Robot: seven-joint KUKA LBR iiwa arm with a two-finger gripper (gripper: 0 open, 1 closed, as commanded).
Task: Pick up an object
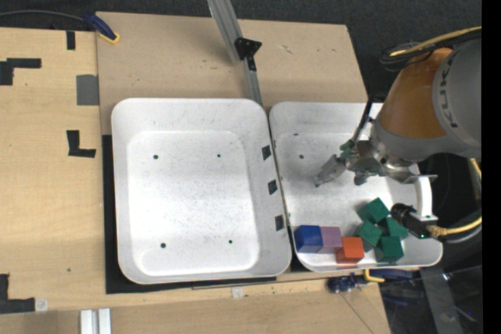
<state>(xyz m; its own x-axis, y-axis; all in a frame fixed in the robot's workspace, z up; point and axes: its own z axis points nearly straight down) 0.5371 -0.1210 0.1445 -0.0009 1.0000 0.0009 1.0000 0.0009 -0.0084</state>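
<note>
Tan bench (196, 59) bears two shallow white bins; camera view places grey two-finger gripper (325, 176), fingers spread and empty, over right bin (313, 121), well apart from coloured blocks (352, 238) clustered in its near corner, probably mid-approach.

My pick lies among a small huddle of blocks in the near right corner of the right bin (313, 121). A blue cube (308, 238) sits against the bin's near left wall, with a pale purple cube (331, 237) touching its right side. Just right of that, an orange cube (351, 249) rests slightly nearer the front rim. Beyond it, several dark green blocks (381, 227) are heaped together at tilted angles, touching one another, their exact number hard for me to tell.
</note>
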